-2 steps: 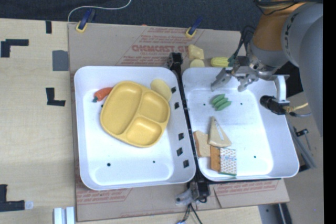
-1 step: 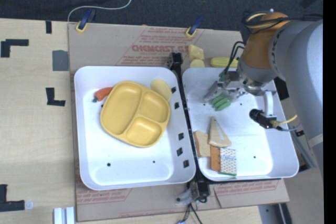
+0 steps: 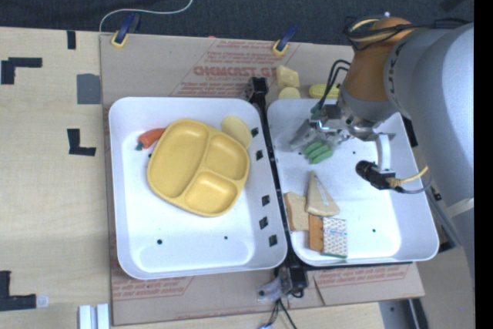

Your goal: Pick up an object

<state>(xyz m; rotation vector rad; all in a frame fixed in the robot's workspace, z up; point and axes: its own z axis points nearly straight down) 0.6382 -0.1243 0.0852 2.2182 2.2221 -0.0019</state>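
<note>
— Where the two shallow white plastic bins meet along the middle of the bench, what sits on each side?

— Filling most of the left bin point(image 3: 131, 243) is a glossy yellow plastic plate with three rounded compartments point(image 3: 198, 166). A small orange carrot-shaped toy point(image 3: 151, 137) pokes out from under the plate's far-left edge, and a pale yellow rounded piece point(image 3: 236, 128) lies against its far-right edge, near the bin's far right corner.

— And the right bin point(image 3: 385, 231)?

— By its near left corner lies a cluster of flat things: a tan, bread-like slab point(image 3: 295, 210), a cream wedge shaped like a triangle point(image 3: 320, 196) resting over it, a narrow orange strip point(image 3: 315, 235), and a small rectangular packet with a speckled green-and-white print point(image 3: 334, 236). Toward the far edge lies a small ribbed green toy point(image 3: 316, 152).

— What about the tool?

— The grey arm with its orange band point(image 3: 370, 73) comes in over the far right corner. Its two-finger gripper point(image 3: 317, 133) is down just above the green toy, either touching it or very near. I cannot tell how far the gripper is spread, nor whether anything is caught in it; the green toy looks to lie on the bin floor.

— Anything outside the bins?

— Two pale yellow blocks point(image 3: 287, 81) on the brown cardboard sheet point(image 3: 200, 65), just beyond the right bin's far left corner.
</note>
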